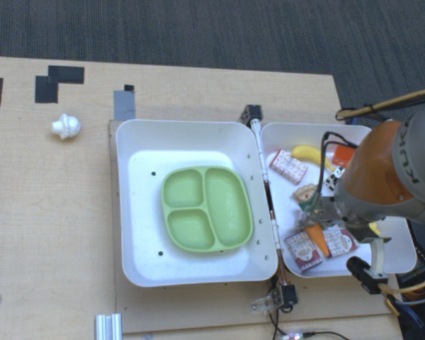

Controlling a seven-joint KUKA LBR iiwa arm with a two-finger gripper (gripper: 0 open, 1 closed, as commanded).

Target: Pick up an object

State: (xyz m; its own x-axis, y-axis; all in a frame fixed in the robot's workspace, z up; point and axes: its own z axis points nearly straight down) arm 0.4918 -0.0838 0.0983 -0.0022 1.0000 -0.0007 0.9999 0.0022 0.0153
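A pale wooden bench [49,211] backed by dark carpet carries two white bins. In the right bin [404,257] lies a clutter of small packets with a banana [306,154] at the far side; an orange packet [316,241] sits right beneath the gripper [319,214]. I cannot tell how its jaws stand, since the wrist hides them. A good pick probably needs a straight descent onto one item, clear of its neighbours. The left bin [131,190] holds a green divided plate [205,207].
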